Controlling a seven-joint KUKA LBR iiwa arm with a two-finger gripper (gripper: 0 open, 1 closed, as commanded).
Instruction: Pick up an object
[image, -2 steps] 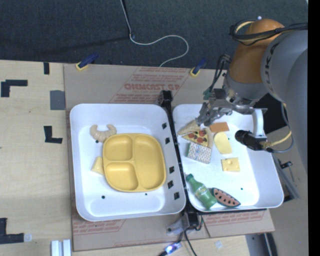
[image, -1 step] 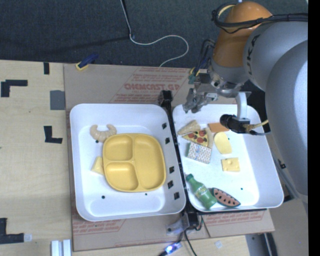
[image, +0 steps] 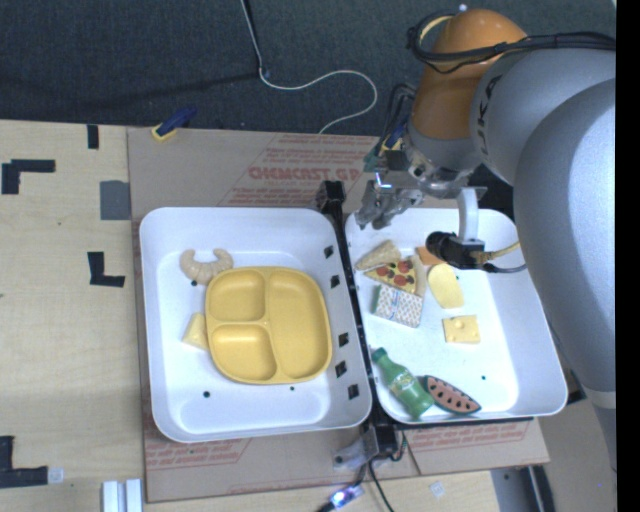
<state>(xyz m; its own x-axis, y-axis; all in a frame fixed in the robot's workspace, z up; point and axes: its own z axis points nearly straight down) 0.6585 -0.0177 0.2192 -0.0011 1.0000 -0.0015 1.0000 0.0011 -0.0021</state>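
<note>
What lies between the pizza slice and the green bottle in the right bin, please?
In the camera view, a small checkered packet lies between the pizza slice and the green bottle, then bare white bin floor.

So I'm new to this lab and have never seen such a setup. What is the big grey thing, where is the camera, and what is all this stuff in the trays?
The grey and orange shape is a robot arm; its gripper hangs over the right bin's far corner. I see nothing between its fingers. One camera looks down at a slant from above the bench. The left bin holds a yellow divided plate and a toy croissant. The right bin holds toy food: a pizza slice, cheese, a green bottle and a watermelon slice.
</note>
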